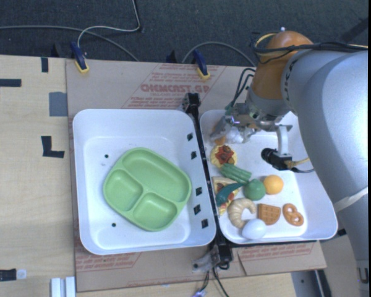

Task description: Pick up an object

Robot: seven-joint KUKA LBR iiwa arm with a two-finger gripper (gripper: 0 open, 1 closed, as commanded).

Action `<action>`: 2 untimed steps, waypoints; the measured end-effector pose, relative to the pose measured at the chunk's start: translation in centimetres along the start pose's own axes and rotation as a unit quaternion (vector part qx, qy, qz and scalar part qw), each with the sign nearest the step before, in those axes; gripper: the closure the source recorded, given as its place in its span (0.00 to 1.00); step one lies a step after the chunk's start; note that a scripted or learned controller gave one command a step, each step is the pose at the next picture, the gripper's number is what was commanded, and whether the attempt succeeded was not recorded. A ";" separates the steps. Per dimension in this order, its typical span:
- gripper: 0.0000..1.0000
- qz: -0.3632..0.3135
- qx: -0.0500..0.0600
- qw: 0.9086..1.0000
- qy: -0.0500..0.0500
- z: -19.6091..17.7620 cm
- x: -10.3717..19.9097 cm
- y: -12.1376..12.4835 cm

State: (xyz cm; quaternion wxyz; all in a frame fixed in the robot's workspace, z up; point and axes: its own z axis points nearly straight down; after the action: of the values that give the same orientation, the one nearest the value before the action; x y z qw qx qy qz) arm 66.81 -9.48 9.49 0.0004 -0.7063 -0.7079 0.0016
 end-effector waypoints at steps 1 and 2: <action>1.00 0.000 -0.001 1.000 0.001 -8.9 7.6 -7.2; 1.00 0.000 -0.001 1.000 0.001 -13.2 8.2 -11.8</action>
State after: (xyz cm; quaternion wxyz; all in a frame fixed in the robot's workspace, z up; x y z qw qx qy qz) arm 54.98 -1.29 22.74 0.0008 -0.7065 -0.7077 0.0003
